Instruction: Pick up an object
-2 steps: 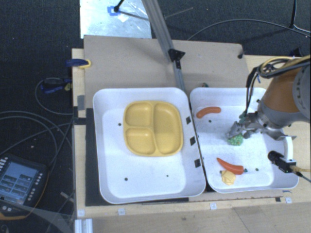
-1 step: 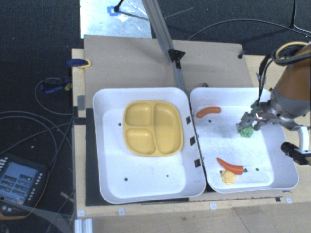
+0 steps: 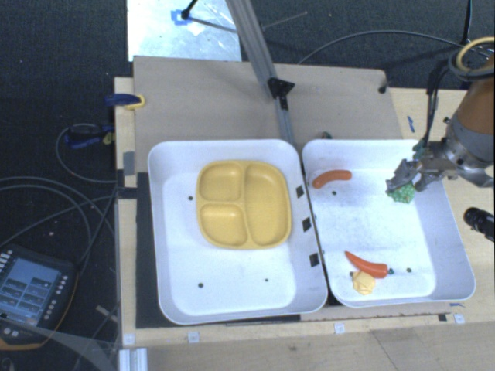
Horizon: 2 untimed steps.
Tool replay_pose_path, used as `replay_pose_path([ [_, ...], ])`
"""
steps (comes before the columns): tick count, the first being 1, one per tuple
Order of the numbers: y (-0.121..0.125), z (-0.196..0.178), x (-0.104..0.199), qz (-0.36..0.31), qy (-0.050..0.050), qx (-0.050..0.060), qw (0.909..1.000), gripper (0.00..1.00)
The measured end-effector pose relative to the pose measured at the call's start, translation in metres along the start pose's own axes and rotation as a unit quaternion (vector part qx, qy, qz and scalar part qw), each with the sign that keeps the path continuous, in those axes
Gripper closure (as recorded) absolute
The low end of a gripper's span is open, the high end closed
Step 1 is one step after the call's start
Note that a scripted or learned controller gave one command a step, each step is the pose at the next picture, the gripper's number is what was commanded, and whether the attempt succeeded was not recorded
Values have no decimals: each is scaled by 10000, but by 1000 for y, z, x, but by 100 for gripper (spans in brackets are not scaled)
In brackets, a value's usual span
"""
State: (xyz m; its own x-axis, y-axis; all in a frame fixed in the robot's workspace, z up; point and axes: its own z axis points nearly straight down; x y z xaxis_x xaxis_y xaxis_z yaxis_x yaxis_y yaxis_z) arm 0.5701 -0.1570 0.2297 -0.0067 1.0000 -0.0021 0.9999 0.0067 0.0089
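One fixed camera looks down at a slant from above the bench [image 3: 232, 99], taking in both bins [image 3: 232, 284] whole, with floor at left and the arm [image 3: 472, 122] entering from right.

- Arm [image 3: 473, 122] cut off by right edge; upper links out of frame.
- Green thing [image 3: 403, 194] right under the gripper [image 3: 404, 180]: too small/blurry to ID, partly covered by fingers.
- Gripped or just touching? Can't tell.
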Motion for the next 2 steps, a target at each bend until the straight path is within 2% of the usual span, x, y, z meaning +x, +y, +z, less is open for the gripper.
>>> replay_pose_path([
  [1,2,-54,0,-3,-1,3,10000,100],
  [2,21,-39,47,-15,11,32,10000,100],
])
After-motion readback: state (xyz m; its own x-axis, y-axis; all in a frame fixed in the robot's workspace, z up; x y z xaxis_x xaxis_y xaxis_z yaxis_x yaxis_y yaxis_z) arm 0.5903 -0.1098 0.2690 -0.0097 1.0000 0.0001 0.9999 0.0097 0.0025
